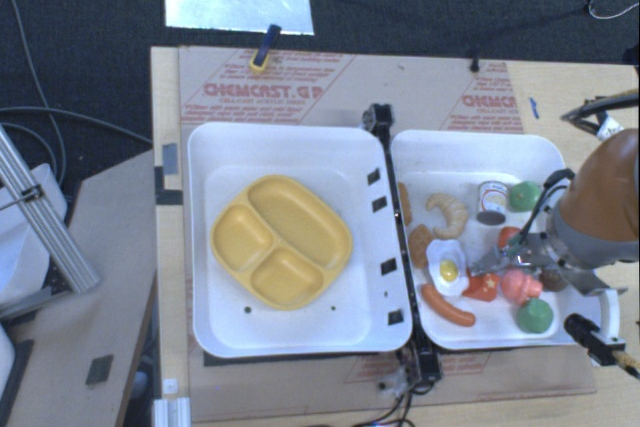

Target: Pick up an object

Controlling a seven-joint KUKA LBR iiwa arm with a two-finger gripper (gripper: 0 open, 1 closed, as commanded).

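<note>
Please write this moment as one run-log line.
arm: over right bin | gripper: low among toy food, near fried egg | grasp: none visible | left bin: yellow tray

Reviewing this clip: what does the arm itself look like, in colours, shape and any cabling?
The arm is a rounded, bulky body, orange-brown on top and grey lower down toward the wrist. A dark cable loops along its left side. The gripper is slim grey metal, low over the right bin.
</note>
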